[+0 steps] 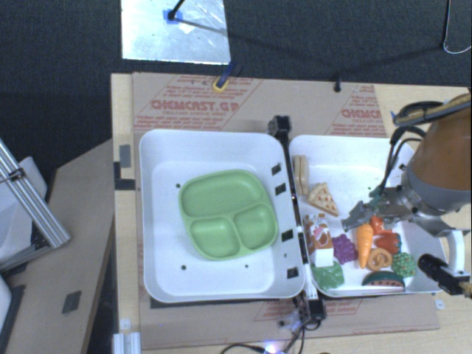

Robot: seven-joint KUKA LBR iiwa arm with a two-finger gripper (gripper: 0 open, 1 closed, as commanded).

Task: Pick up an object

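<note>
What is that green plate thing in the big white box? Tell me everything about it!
The green tray is a pale green divided plate, smooth and plastic-looking, with rounded corners. It has three sections: one long one across the far side and two smaller ones nearer the camera. It lies flat, turned a little, in the middle of the left white bin, touching only the bin's floor. Nothing sits in its sections.

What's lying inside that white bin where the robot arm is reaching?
The right bin holds toy food: a pizza slice, a carrot, purple grapes, a watermelon slice, broccoli and more. The gripper hovers above the carrot; the arm covers the bin's right part.
</note>
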